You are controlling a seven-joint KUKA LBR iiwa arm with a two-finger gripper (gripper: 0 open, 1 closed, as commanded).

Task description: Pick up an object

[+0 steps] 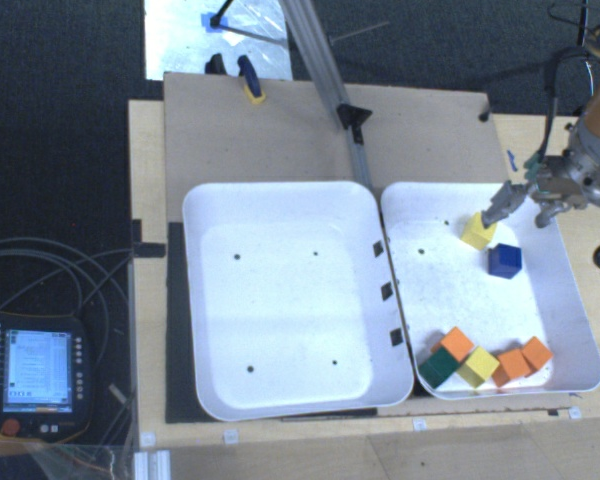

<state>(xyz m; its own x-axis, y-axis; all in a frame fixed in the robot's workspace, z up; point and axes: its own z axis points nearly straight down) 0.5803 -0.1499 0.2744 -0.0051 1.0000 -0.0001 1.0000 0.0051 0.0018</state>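
My gripper (517,218) hangs over the far right corner of the right bin (450,288), with its fingers spread open and nothing between them. Its left finger (500,208) points down at a yellow cube (477,231) and ends right at the cube's top edge. A blue cube (504,260) lies just below and to the right of that yellow one. Along the bin's near edge sits a cluster: an orange cube (457,344), a green cube (439,368), a yellow cube (477,366) and two more orange cubes (513,365) (536,352).
The left bin (280,298) adjoins the right bin, joined by black clips. A grey pole (320,58) slants down to the bench behind the bins. A teach pendant (35,373) with cables lies on the floor at the left.
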